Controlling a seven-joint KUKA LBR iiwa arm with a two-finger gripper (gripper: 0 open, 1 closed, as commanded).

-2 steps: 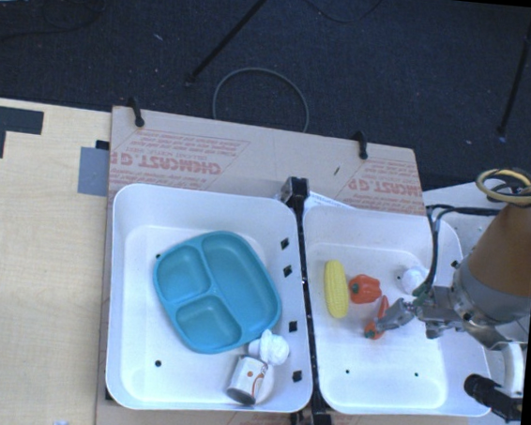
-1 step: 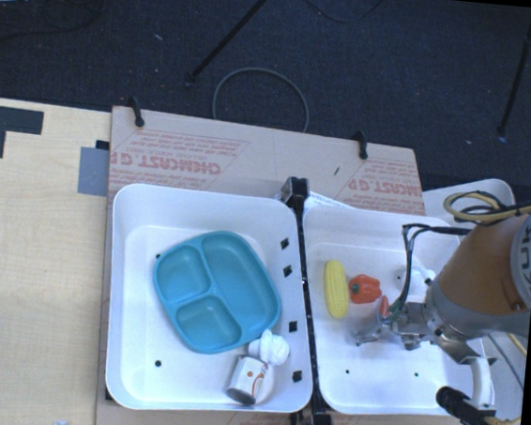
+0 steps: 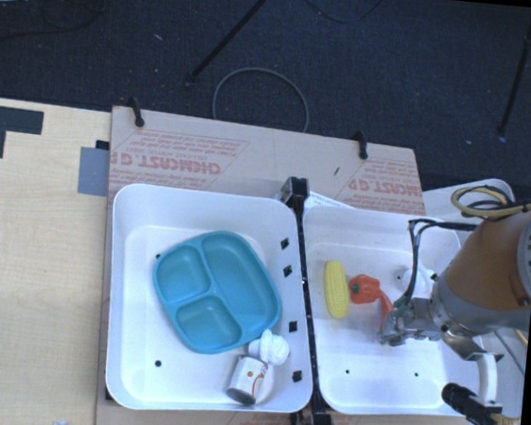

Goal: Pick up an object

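Pepper (image 3: 367, 289) lies beside the corn (image 3: 336, 290), not lifted. Gripper (image 3: 394, 332) sits just right of it, nothing visibly held; can't tell its state. Grasp pending.

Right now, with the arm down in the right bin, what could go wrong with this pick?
The gripper sits low beside the orange toy, which lies right next to the yellow corn; closing there could catch only an edge or nudge both away. It also hangs near the bin floor, so pressing lower might scrape it. The cables looping by the wrist could snag on the right bin's rim as the arm lifts.
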